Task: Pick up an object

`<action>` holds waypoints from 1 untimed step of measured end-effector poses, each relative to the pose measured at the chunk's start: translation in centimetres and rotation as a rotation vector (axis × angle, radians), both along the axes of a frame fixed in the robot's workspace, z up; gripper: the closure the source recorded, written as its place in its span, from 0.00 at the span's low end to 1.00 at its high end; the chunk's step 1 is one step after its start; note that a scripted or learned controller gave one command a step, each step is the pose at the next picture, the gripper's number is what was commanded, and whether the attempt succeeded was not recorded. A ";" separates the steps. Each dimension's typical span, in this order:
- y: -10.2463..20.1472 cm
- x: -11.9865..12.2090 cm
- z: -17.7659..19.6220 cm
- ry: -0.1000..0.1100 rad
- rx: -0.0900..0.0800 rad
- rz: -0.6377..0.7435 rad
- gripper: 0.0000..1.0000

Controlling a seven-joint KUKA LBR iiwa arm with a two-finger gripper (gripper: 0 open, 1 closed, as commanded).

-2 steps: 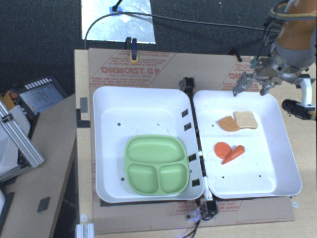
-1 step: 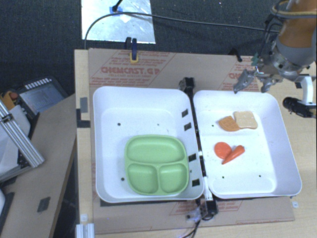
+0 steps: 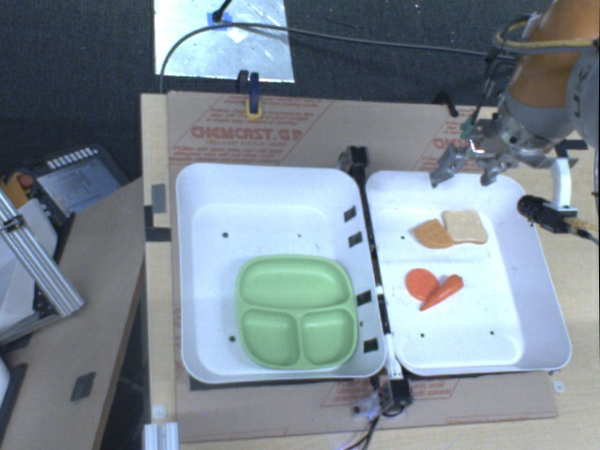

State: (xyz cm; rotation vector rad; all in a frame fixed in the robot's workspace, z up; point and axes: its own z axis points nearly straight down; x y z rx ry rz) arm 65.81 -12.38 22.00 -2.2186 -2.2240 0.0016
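Carrot (image 3: 441, 292) mid-bin, gripper (image 3: 465, 172) at rim

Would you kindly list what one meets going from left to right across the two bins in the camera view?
Green divided plate → orange-red round piece → carrot → slice of toast, with the claw open above the right bin's far edge.

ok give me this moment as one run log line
pincer: open, empty, above right white bin far edge | in bin: tan bread slice, orange round piece, red-orange carrot | left bin: green divided plastic tray

Green tray (image 3: 296, 309), orange carrot (image 3: 442, 291), tan toast (image 3: 465, 226), white bins (image 3: 281, 190)
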 end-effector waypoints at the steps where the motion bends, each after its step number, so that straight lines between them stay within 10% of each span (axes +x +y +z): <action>1: -0.3 -0.8 -4.7 0.000 0.000 -0.001 0.00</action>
